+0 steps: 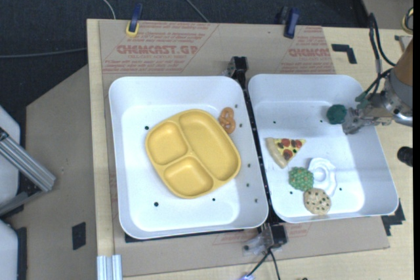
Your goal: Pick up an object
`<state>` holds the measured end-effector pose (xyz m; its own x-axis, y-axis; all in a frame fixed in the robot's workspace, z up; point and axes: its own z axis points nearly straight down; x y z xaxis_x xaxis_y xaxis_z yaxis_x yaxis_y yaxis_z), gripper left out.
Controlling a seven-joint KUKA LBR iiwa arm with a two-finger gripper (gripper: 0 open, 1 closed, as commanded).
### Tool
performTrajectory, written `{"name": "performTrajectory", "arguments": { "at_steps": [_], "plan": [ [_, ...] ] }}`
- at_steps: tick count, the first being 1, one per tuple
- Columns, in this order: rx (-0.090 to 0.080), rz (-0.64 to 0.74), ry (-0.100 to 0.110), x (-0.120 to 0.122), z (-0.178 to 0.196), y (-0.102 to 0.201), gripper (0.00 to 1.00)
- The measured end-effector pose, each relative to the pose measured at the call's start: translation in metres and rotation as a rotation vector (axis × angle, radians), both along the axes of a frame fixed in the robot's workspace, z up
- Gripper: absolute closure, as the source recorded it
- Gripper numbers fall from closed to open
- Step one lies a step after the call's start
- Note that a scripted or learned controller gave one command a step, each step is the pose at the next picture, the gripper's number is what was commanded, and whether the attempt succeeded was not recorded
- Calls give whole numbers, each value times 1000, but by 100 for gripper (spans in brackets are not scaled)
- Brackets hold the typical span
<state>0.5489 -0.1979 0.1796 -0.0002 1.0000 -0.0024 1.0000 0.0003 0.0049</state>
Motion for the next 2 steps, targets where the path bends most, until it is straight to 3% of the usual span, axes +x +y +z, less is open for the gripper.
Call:
{"name": "performTrajectory", "arguments": {
  "at_steps": [1,2],
  "plan": [
    [-1,0,0,1,24,0,100],
    [5,4,7,-12,29,53,100]
  ]
}}
